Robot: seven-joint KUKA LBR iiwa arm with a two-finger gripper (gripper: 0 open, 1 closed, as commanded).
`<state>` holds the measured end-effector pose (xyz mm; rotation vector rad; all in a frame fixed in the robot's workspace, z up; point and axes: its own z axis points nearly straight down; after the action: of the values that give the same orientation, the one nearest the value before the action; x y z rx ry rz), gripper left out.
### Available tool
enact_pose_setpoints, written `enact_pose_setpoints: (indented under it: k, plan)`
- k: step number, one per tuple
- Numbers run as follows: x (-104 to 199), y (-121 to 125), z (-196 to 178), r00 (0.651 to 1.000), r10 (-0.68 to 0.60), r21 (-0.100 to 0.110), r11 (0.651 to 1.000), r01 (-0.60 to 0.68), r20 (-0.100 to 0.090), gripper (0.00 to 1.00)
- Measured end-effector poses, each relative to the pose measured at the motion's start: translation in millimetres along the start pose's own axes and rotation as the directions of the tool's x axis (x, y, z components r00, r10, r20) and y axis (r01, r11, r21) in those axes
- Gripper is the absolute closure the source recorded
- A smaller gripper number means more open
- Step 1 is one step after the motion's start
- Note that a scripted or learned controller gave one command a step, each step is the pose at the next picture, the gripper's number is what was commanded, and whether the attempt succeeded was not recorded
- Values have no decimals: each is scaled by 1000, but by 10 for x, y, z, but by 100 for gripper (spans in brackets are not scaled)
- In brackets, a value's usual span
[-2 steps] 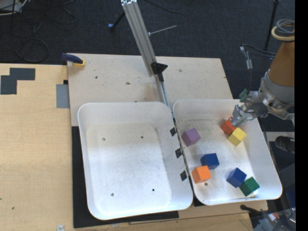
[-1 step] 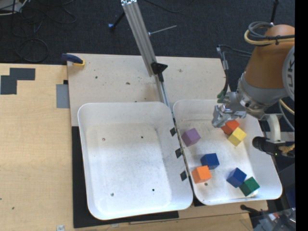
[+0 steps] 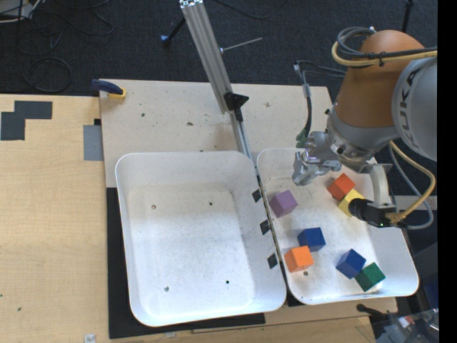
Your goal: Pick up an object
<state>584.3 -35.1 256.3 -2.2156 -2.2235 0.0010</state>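
Dark carpet with loose cables surrounds a pale wooden bench (image 3: pixel 50 213), on which a lighter board (image 3: pixel 171 116) carries two shallow white bins side by side. An aluminium profile rail (image 3: pixel 211 52) slants across the board toward the seam between the bins.

Count, largest first: one grey arm (image 3: pixel 389 102) with orange band, entering from the right; two bins; seven small blocks.

The left bin (image 3: pixel 136 191), lying well to the left of the gripper, holds no blocks, only scattered dark specks. The right bin (image 3: pixel 400 281) lies directly beneath the gripper and contains all seven blocks.

Blocks relative to the gripper (image 3: pixel 308 170):
- purple block (image 3: pixel 283 203): just below and slightly left, near but apart.
- red-orange block (image 3: pixel 341 186): just to the right, near.
- yellow block (image 3: pixel 350 202): right and below, touching the red-orange block, partly covered by a black cable fitting.
- blue block (image 3: pixel 311 239): below, well apart.
- orange block (image 3: pixel 299 259): further below, just beside that blue block.
- second blue block (image 3: pixel 350 262): below and right, well apart.
- green block (image 3: pixel 370 276): lowest right, touching the second blue block.

End effector: positioned over the upper part of the right bin. The metal fingers point down; how far apart they stand cannot be told from this angle. No block is seen between them.
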Motion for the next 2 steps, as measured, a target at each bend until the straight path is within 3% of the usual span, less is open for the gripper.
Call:
enact_pose_setpoints:
  k: [2]
  plan:
    - [850,215,215,1000,0,1,1000,0,1,100]
